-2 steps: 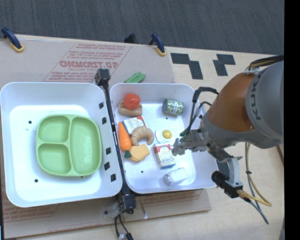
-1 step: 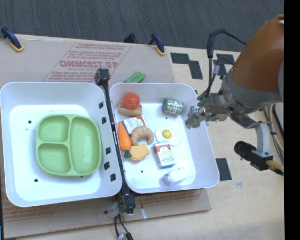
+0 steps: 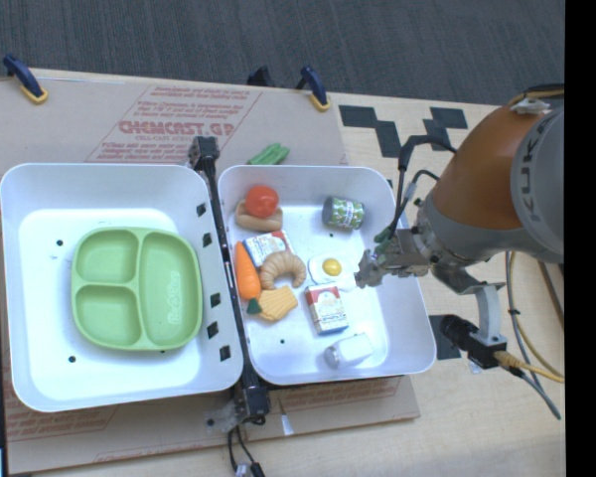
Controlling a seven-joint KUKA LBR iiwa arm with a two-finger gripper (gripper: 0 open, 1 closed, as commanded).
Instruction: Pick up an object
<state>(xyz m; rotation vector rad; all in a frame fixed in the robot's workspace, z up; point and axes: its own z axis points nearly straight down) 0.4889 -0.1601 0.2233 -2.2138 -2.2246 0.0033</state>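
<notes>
The right bin (image 3: 402,321) holds several toy foods: a red tomato (image 3: 262,200), a green can (image 3: 344,213), an orange carrot (image 3: 246,270), a croissant (image 3: 282,266), a fried egg (image 3: 330,266), a red-and-white carton (image 3: 327,309), a yellow corn piece (image 3: 276,306) and a white cup (image 3: 348,350). My gripper (image 3: 370,269) hangs over the bin's right half, just right of the fried egg and below the can. Nothing shows between its fingers.
The left bin (image 3: 30,366) holds a green divided plate (image 3: 137,288). A green toy (image 3: 268,154) lies on the cardboard behind the right bin. Clamps hold the bins along the middle divider (image 3: 219,256). The arm's orange band (image 3: 492,182) looms over the right rim.
</notes>
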